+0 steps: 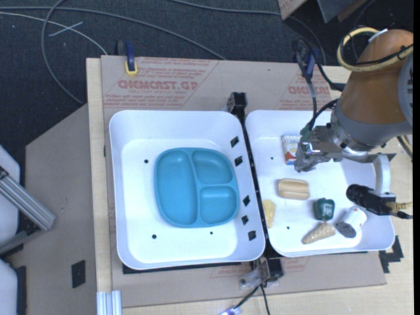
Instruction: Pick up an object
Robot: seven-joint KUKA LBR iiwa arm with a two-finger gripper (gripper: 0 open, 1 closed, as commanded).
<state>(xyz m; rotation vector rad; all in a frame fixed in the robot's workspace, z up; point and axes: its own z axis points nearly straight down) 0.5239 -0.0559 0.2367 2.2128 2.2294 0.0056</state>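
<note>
Landmark: tan roll (293, 188), mid right bin (289, 241). Packet (289, 148) beyond roll, just beside gripper (306, 157); contact unclear. Gripper spread or pressed together: cannot tell. Wedge (269, 212) near-left of roll, against bin wall. Green lump (323, 209), cone (318, 233), grey bit (344, 228) near-right of roll, crowded. Blue plate (195, 187) well left of roll, in left bin (131, 209). Cardboard (164, 77) under bins; dark carpet (39, 77), loose cables (65, 28) beyond.

Robot lab, arm (375, 87) over two white bins (134, 195), sheet surface (170, 87) held by clamp (131, 62), loose cables (65, 26) on dark carpet (39, 90), aluminium extrusion (23, 199) at left edge.
</note>
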